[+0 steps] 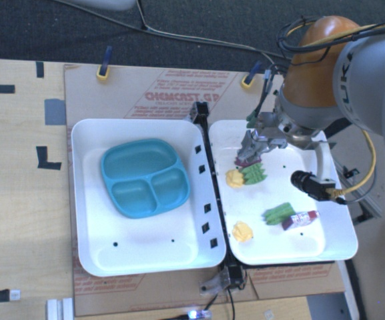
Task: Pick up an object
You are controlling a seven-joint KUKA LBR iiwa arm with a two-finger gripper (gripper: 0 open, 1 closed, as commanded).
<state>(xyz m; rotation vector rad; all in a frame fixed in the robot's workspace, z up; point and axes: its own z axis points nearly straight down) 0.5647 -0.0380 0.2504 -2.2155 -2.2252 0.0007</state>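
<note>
My gripper (248, 156) hangs low in the right bin (335, 245), its tips just above a green ridged toy (253, 173) that lies against a small yellow piece (235, 177). Something dark reddish shows at the fingertips; I cannot tell whether it is held. Further toward the front lie a green object (278, 213), a dark red and white tube (301, 219) next to it, and another yellow piece (242, 231).
The left bin (89, 245) holds a blue divided plate (145, 177). A black divider (207, 179) runs between the bins. The arm's grey body and orange band (319, 52) tower over the right bin's back right corner, with a black cable fitting (310, 183) alongside.
</note>
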